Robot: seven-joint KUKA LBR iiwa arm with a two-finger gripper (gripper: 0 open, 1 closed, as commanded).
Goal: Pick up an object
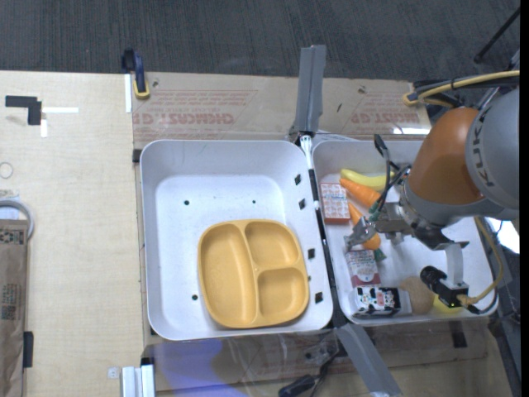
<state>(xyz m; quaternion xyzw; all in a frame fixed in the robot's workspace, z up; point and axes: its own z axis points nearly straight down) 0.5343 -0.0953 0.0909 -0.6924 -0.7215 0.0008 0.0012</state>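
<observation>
My gripper [361, 236] is down in the right bin [479, 303], near the bin's left side. Its metal fingertips hover at a small orange piece [372, 241] beside a red-and-white packet [362, 265]. An orange carrot [362, 192] and a yellow banana [362, 176] lie at the back of the bin, just above the gripper. A red-and-white box [334, 202] lies by the left wall. A black-and-white box [378, 299] sits at the front. The arm's orange band and grey wrist hide the bin's right half.
The left bin [165, 222] holds a yellow divided plate [252, 273]. A grey divider post [310, 89] rises between the bins at the back. A black-and-yellow connector [442, 288] and cable hang by the right bin's front right.
</observation>
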